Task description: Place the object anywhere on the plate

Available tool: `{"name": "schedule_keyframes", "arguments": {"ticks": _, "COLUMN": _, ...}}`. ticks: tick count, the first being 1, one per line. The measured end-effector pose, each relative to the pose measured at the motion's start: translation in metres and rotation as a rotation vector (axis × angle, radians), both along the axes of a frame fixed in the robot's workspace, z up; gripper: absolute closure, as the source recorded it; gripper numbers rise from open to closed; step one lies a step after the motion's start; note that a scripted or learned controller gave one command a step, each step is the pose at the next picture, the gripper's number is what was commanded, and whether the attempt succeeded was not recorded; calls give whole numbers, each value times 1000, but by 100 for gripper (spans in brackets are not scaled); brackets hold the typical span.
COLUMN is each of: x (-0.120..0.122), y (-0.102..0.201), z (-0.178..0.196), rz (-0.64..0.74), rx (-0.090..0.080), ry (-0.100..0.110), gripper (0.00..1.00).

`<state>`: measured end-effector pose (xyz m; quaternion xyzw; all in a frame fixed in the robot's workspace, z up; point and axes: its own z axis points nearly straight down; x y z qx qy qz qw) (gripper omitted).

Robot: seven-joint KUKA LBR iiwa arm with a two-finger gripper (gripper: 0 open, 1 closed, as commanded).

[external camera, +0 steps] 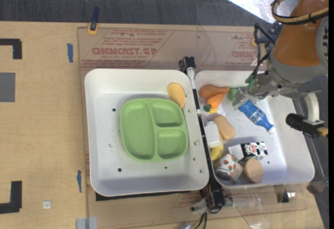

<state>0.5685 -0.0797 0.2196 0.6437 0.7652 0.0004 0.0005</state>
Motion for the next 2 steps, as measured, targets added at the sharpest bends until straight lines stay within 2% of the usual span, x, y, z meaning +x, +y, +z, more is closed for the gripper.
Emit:
{"name": "schedule_keyframes", "arguments": {"ticks": 1, "x": -23, "y": 67, "z": 57, "rz": -313, "rx": 1, "ry": -3, "gripper": 100}}
{"name": "schedule_keyframes", "arguments": {"ticks": 2, "x": -3, "y": 169, "z": 37, "rz": -120, "rx": 1, "ry": -1, "gripper": 100}}
